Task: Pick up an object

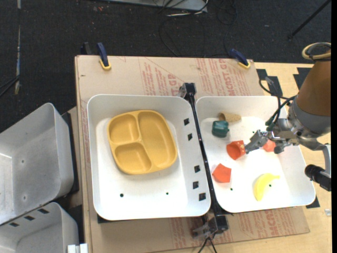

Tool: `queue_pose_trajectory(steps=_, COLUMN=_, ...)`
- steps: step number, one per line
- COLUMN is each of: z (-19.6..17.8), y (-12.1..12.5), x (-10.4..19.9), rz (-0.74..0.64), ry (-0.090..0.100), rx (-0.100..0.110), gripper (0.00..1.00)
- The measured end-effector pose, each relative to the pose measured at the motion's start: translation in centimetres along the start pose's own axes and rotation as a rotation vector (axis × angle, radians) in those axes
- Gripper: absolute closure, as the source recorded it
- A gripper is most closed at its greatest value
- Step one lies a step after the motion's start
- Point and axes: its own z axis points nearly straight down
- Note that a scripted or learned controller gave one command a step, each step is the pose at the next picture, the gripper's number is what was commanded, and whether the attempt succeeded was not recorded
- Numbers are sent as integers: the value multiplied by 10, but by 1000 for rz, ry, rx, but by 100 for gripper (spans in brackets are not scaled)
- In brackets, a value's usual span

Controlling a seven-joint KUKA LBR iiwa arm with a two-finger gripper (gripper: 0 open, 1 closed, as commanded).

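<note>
banana (265, 186), yellow and toy-like, lies nearest the camera in the right bin (295, 198), toward 5 o'clock of that bin's floor. just up and to its 9 o'clock rests a red block (222, 173), close to the divider between the bins. farther in, a second red-orange block (235, 149) sits near the bin's middle, and the claw (256, 141) hovers right at its 3 o'clock side, dark fingers pointing toward it; how wide the claw is parted cannot be told, and nothing is seen gripped in it. another orange-red piece (269, 146) shows just behind the claw. beyond, at 11 o'clock of the bin, a teal block (220, 128) lies with a tan piece (230, 117) just past it. the left bin (100, 157) carries a yellow divided plate (142, 140) at its centre. both bins rest on the cardboard-covered tabletop (137, 73), with two clamps at its far edge.
</note>
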Motion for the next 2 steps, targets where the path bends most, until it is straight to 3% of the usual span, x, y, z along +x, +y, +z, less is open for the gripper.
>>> queue_pose_trajectory(steps=1, z=-7, y=3, x=0, rz=-3, ry=-2, rx=-13, gripper=0)
queue_pose_trajectory(steps=2, z=39, y=2, x=-6, rz=0, ry=-2, rx=-9, gripper=0)
